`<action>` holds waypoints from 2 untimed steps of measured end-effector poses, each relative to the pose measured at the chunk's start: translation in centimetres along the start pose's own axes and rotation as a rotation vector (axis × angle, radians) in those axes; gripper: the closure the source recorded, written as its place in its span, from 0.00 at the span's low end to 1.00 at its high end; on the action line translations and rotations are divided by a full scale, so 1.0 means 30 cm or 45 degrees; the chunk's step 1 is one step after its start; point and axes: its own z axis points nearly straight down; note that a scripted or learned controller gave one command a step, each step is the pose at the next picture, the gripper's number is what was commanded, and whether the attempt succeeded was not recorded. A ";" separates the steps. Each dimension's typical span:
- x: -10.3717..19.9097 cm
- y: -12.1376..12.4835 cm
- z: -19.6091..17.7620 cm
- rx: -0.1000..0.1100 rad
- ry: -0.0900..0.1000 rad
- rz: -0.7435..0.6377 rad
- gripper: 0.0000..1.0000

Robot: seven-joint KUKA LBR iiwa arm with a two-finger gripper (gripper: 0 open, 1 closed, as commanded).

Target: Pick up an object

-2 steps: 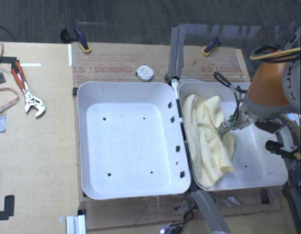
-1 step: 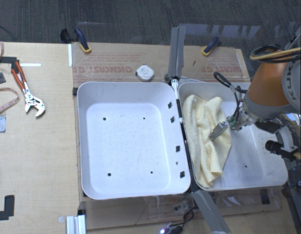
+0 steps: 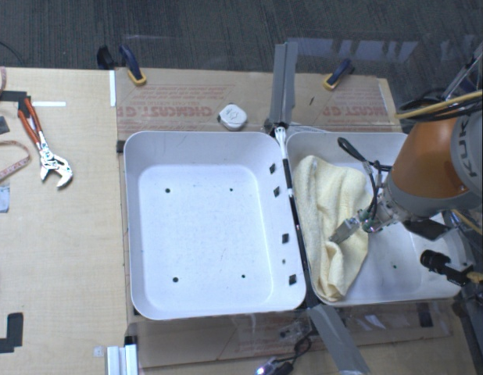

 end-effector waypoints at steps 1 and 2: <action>-0.003 0.002 -0.021 0.003 0.004 0.005 1.00; 0.056 0.227 -0.330 0.004 -0.001 0.212 1.00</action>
